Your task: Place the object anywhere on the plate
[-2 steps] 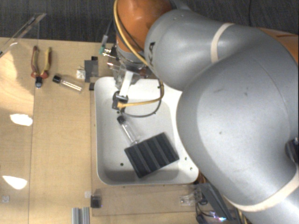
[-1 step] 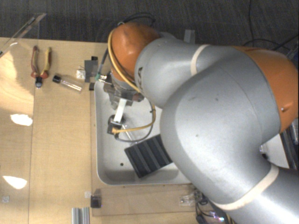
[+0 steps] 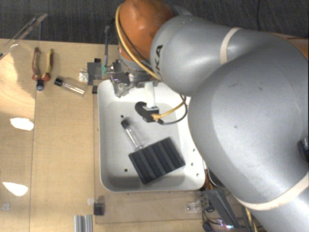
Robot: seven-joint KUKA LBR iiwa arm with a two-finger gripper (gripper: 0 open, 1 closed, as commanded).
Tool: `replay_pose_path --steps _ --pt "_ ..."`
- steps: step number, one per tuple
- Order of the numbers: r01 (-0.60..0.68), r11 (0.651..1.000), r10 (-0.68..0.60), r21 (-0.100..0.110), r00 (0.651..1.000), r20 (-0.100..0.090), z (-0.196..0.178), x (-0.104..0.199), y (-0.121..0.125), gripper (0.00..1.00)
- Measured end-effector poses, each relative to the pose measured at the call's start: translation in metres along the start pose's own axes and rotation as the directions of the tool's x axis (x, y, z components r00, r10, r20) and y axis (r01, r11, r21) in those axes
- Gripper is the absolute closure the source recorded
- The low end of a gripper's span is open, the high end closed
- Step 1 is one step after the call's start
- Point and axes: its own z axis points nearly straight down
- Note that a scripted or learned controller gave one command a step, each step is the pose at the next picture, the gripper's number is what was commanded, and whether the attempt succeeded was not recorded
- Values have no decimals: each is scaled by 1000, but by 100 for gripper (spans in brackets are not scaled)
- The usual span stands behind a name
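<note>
A clear vial with a black cap (image 3: 131, 132) lies flat in the middle of the white bin (image 3: 108, 178). Just in front of it, toward the bin's near right, rests a black ribbed plate (image 3: 157, 159), set at a slant. The vial's lower end nearly reaches the plate's top corner. My gripper (image 3: 119, 88) hangs over the bin's far left corner, well above the vial and apart from it. Nothing shows in its grasp.
On the wooden bench left of the bin lie red-handled pliers (image 3: 41, 65) and a second clear vial (image 3: 70, 86). A small fixture (image 3: 94, 71) stands at the bin's far left corner. The big grey arm covers the right side of the view.
</note>
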Motion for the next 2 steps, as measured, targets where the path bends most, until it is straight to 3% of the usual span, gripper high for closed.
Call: replay_pose_path --steps 1,2 --pt "554 833 -554 -7 833 3 77 -32 -16 100" --pt "820 572 -820 -3 572 2 -43 -12 -15 100"
